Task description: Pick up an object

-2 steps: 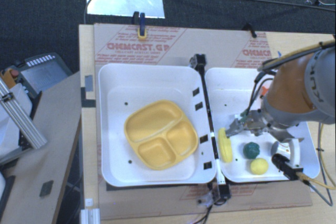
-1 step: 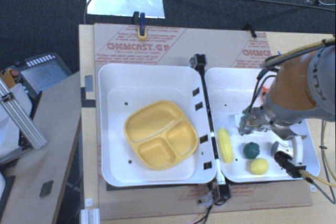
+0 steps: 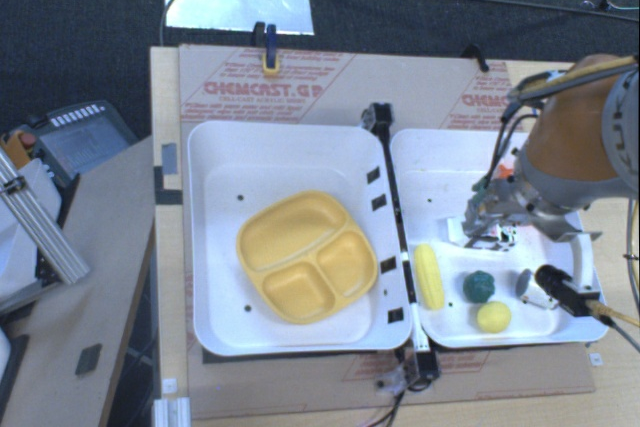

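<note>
Green and round, the ball [image 3: 479, 286] sits just below the gripper [image 3: 487, 228], whose grip I cannot tell, and it could roll away if the gripper bumps its side beside the yellow ball [image 3: 493, 317].

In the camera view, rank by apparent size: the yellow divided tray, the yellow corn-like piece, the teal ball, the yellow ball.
1. Yellow divided tray, by far the largest.
2. Yellow corn-like piece.
3. Teal ball and yellow ball: they look alike in size, too close to rank.
</note>
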{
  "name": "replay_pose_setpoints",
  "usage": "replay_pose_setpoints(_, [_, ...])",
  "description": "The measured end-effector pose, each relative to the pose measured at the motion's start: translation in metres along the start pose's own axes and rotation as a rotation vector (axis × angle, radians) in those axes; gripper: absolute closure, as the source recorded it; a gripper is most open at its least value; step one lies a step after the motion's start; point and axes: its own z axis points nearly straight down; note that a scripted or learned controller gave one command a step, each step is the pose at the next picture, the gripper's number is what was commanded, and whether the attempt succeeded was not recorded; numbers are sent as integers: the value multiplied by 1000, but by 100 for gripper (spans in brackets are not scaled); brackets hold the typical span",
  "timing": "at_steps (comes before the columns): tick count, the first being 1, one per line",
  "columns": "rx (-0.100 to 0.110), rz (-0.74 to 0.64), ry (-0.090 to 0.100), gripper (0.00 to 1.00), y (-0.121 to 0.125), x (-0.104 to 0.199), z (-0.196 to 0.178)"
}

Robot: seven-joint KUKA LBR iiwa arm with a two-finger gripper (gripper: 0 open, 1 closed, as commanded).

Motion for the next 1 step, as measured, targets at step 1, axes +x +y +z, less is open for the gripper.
replay_pose_setpoints(1, [2, 1, 0, 100, 2, 0, -30])
